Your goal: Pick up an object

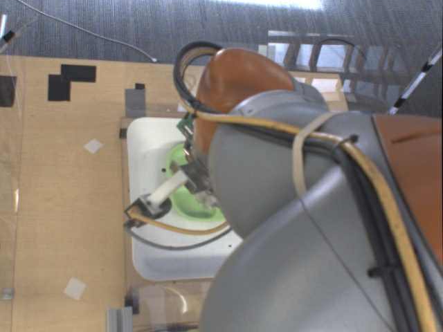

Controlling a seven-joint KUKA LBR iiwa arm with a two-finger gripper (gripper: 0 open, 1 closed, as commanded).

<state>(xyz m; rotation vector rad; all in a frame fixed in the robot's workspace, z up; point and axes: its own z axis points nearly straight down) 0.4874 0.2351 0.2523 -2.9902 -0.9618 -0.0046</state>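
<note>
Arm (311,206), tool (199,180) over green object (181,202)

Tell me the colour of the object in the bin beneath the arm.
The object is light green; the camera view shows it in the white bin.

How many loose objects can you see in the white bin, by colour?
Light green rounded plastic object: 1
Total: 1. It lies in the shallow white bin, and the grey arm covers part of both.
</note>
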